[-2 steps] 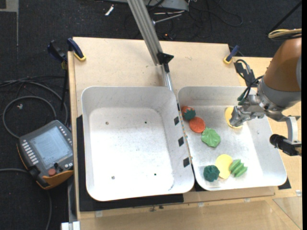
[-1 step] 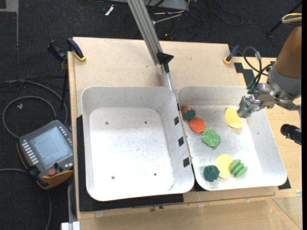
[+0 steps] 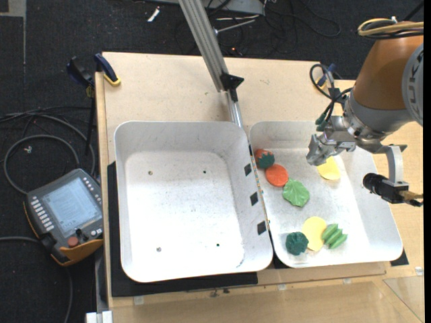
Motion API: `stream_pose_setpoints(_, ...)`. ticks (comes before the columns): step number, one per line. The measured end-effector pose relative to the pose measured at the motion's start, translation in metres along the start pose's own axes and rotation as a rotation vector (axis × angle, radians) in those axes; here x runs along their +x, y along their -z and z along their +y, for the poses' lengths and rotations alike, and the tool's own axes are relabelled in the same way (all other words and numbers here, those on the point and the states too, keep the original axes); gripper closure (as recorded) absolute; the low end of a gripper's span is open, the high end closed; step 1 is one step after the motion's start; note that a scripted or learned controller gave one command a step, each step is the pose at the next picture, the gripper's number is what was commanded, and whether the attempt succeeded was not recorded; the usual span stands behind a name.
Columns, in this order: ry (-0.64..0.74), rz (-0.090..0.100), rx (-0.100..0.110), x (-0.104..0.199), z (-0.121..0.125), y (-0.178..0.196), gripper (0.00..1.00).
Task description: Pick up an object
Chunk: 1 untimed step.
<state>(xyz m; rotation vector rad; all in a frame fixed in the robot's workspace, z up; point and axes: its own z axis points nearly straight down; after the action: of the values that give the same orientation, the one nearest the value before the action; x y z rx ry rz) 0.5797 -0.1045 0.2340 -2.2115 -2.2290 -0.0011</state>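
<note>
while gripper [image 3: 319, 155] hovers – finger state unclear – right bin [image 3: 377, 244] holds seven objects.

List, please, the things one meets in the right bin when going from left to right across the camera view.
Red and green piece → orange round piece → light green piece → gripper → pale yellow piece beside it. I leave out the cluster in the near corner, since those pieces overlap.

The arm [image 3: 387, 79] has a rounded orange band above a grey wrist. Black cables trail beside it. The gripper [image 3: 319, 155] is grey metal.
</note>
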Motion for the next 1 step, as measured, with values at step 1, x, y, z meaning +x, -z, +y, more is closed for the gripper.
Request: stream_pose_setpoints(1, 0.001, 0.000, -0.003, 0.0584, 0.0127, 0.0084, 1.00)
